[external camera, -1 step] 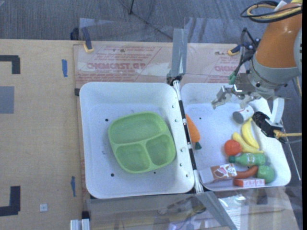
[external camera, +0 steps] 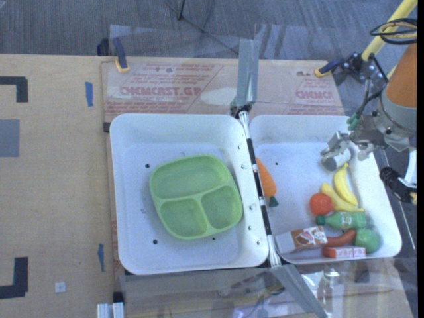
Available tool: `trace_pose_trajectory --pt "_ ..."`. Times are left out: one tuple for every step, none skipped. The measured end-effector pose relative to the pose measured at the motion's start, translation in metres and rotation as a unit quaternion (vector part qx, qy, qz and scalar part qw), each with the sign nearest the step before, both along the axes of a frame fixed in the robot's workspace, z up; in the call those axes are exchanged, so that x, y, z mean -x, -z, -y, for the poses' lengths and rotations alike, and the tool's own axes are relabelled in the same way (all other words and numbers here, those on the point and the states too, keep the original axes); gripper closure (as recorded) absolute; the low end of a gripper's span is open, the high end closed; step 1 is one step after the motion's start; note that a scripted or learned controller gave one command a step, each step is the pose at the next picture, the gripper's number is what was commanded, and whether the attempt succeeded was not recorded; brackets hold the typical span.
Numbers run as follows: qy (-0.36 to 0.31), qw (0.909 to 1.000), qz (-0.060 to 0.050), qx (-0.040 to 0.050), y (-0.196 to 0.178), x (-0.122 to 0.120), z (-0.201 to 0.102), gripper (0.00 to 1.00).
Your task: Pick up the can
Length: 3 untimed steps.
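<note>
Our end effector point(external camera: 344, 152) hovers over the right bin's point(external camera: 291, 138) upper right corner, and a silvery can point(external camera: 334, 158) appears to sit between its fingers (we cannot tell how firmly). We judge the grasp made; lifting remains. Banana point(external camera: 343, 185), tomato point(external camera: 321, 204) and bottle point(external camera: 344, 220) lie below.

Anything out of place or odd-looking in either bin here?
Mostly tidy. The toy carrot lies propped against the divider wall of the right bin rather than flat with the other food. The rest is crowded into that bin's near right corner. The green divided plate sits slightly rotated in the left bin.
</note>
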<state>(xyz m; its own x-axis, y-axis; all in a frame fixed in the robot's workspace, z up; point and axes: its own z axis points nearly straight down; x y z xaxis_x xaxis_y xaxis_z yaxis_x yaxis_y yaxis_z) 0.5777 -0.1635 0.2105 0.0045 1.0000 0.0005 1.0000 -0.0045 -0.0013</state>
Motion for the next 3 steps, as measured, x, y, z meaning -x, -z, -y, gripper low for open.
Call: trace_pose_trajectory --pt "0.046 0.9989 0.002 0.0008 0.114 -0.042 0.034 0.00" --pt "0.046 0.9990 0.003 0.0010 0.103 -0.043 0.033 1.00" --pt "0.046 0.9990 0.003 0.0009 0.103 -0.043 0.033 0.00"
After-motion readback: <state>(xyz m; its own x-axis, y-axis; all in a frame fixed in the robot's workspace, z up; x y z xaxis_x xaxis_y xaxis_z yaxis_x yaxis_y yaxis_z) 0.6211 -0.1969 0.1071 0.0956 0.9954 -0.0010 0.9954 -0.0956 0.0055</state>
